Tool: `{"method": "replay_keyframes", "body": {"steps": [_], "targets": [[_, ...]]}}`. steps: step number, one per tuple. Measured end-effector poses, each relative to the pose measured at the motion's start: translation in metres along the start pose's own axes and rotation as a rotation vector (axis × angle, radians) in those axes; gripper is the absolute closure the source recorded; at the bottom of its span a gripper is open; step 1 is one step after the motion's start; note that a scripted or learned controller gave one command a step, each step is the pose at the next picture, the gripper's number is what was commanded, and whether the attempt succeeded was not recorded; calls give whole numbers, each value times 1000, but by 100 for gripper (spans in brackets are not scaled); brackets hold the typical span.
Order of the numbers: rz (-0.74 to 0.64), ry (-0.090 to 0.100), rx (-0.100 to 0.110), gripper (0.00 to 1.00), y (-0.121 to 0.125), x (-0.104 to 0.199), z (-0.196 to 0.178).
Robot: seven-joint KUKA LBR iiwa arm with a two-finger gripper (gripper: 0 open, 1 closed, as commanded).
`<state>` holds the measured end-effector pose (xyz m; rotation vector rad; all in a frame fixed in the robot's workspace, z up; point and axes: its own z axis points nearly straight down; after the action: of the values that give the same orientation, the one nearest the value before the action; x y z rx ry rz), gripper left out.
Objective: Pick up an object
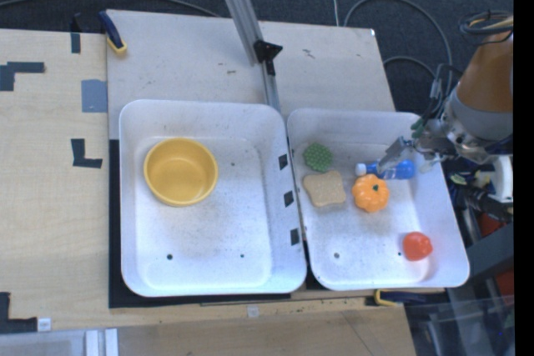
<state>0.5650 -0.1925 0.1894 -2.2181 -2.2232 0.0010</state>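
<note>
Nearest in the right bin (442, 263) sits a red ball (417, 245), then an orange pumpkin (370, 193) beside a tan bread slice (324, 189), then a green disc (317, 156), while the gripper (394, 160) hangs over a blue bottle (390, 170), can't tell its grip honestly.

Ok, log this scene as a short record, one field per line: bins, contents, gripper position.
left bin: holds a yellow bowl, upright, near its left wall
right bin: holds a green round piece, a tan bread slice, an orange pumpkin, a blue bottle, a red ball
gripper: over the right bin, at the blue bottle
grasp: cannot tell
arm: enters from the right
</note>
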Motion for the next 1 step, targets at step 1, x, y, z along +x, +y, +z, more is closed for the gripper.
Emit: {"method": "replay_keyframes", "body": {"steps": [1], "targets": [[0,0,0,0,0,0,0]]}}
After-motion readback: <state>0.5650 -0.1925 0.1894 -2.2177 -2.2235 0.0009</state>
